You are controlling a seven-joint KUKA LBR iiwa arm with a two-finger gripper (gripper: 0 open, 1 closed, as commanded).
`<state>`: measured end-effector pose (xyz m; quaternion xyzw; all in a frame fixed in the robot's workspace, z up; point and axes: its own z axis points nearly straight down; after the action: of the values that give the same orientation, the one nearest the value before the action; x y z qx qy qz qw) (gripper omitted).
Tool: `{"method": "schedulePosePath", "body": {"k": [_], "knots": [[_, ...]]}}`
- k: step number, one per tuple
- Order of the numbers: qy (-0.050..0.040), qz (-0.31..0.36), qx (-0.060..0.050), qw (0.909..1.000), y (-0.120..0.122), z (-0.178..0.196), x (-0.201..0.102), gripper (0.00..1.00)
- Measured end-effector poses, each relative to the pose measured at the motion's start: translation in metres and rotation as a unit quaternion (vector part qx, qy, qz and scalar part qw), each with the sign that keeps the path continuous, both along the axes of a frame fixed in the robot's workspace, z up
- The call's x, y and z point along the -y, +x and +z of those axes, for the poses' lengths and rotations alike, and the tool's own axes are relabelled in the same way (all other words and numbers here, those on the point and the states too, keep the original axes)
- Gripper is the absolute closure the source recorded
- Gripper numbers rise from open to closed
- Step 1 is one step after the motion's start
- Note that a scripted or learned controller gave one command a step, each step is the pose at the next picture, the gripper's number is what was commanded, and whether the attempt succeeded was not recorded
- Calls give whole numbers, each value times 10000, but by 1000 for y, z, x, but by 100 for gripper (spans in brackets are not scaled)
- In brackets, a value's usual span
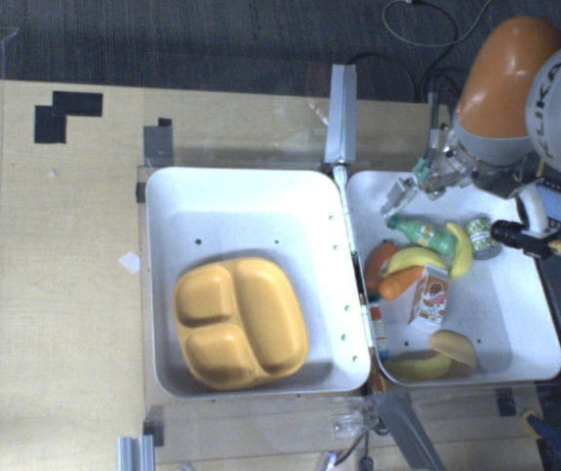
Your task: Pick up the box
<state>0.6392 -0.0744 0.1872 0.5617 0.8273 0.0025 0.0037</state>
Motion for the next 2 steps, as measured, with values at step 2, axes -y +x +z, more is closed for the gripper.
{"method": "schedulePosePath", "body": {"k": [2], "knots": [[0,-631,-3,9980,-22,22,52,0]]}}
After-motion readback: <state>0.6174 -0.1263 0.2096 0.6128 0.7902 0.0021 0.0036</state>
